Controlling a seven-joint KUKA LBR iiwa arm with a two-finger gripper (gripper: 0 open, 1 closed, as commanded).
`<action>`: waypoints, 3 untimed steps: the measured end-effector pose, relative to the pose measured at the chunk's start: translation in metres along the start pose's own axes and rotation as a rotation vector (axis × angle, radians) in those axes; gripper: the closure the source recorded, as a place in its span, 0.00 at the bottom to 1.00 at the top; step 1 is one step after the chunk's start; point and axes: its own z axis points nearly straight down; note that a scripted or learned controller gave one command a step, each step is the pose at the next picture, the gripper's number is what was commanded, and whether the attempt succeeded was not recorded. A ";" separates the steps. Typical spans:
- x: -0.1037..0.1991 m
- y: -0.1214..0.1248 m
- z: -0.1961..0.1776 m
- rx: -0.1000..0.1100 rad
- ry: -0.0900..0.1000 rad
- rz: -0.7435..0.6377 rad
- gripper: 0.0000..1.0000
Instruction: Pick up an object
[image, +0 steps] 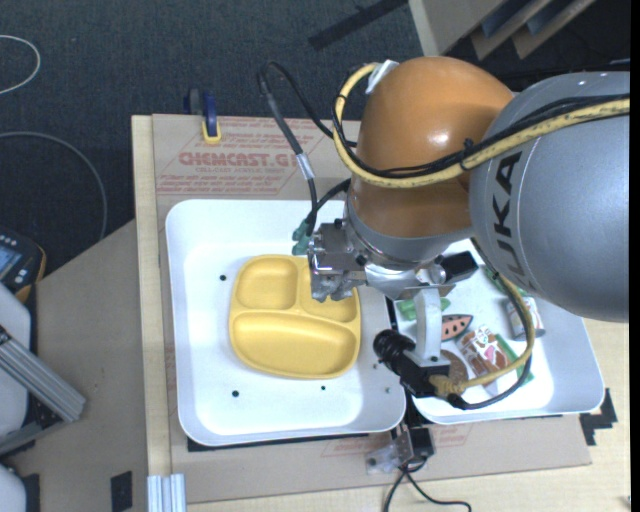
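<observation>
Yellow plastic, smooth and slightly glossy, forms the divided plate lying flat in the left bin, a little right of that bin's middle. It has rounded corners, one long compartment along its lower side and two smaller ones above, split by raised ridges. Its upper right corner is hidden under the gripper, which sits low over that corner, near the centre of the frame; whether its fingers are apart or closed, or touch the plate, cannot be made out, since the arm's orange band and grey body cover much of it from above.

Bare white bin floor runs to the left of the plate and below it, with a narrower strip above; a few small dark dots mark this floor. On the right the plate lies close to the wall shared with the right bin, where a clutter of small colourful items sits partly under the arm.
</observation>
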 end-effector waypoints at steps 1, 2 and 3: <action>-0.050 0.001 -0.096 -0.001 -0.006 0.017 1.00; -0.047 0.001 -0.101 0.009 -0.009 0.012 1.00; -0.046 0.001 -0.111 0.006 -0.009 0.011 1.00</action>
